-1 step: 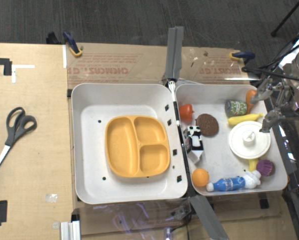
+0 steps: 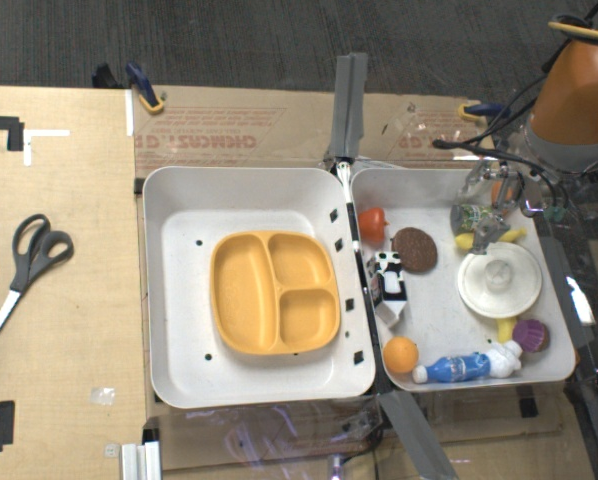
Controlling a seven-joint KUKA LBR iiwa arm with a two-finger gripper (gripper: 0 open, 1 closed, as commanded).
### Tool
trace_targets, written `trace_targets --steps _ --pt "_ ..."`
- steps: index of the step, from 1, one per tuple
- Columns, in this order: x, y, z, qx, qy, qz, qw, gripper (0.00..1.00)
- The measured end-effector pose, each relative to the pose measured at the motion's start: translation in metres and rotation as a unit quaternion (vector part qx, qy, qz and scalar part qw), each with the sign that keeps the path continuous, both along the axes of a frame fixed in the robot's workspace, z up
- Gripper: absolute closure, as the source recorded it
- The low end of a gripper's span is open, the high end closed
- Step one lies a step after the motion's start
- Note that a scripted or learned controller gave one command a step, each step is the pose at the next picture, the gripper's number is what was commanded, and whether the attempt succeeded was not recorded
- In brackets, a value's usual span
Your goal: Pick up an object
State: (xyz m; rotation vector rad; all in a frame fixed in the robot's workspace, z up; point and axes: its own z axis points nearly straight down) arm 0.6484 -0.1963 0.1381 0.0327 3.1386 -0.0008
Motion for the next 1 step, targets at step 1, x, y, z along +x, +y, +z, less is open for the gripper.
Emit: trace_targets --steps 1 --pt "0.0084 -0.0113 -0.0453 0.0002 -0.001 -0.048 0.9988 0.0"
